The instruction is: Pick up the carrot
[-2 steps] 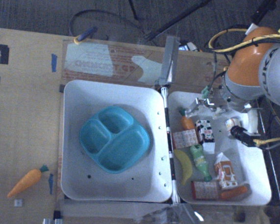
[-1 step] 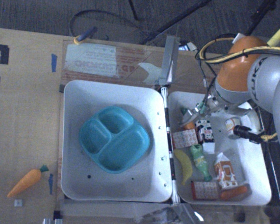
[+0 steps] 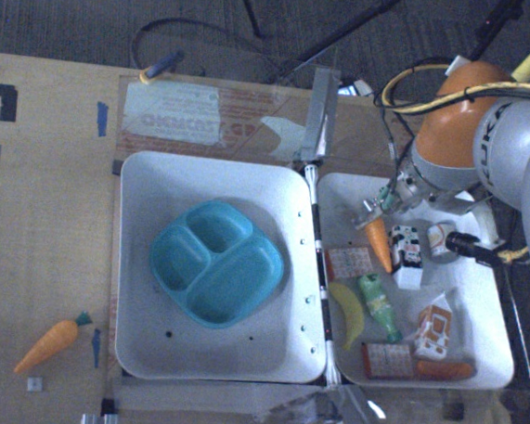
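Carrot (image 3: 379, 244) under claw (image 3: 381, 208), claw state unclear, cow toy (image 3: 405, 246) touching, bottle (image 3: 378, 306) and banana (image 3: 347, 314) near

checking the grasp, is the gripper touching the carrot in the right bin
Touching. The camera view shows the gripper tip meeting the top end of the carrot, with no gap visible.

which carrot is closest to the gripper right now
The carrot in the right bin, just below the gripper. The other carrot lies on the bench, left of both bins.
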`<state>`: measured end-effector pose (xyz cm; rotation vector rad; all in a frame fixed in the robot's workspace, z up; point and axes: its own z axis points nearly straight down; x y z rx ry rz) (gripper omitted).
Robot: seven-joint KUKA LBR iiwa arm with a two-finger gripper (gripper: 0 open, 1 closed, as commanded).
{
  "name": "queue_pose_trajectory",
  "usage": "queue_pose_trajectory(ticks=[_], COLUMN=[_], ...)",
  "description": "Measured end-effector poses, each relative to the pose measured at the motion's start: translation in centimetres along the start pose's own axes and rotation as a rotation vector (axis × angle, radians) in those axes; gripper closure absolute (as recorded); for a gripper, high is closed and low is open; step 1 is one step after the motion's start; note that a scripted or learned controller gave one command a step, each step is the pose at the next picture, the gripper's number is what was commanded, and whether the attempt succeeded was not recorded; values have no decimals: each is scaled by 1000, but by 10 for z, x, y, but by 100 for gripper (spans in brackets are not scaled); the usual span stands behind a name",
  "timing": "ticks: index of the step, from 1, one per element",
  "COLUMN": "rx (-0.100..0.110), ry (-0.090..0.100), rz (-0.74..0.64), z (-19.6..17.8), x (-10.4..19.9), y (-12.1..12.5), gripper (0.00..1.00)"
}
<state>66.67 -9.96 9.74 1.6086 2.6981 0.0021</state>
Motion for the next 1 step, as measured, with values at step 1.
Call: queue_pose_trajectory(ticks=[1], rx=[0], ry=[-1], rz=[78], z=[-129], x=[68], y=[7], gripper=[100])
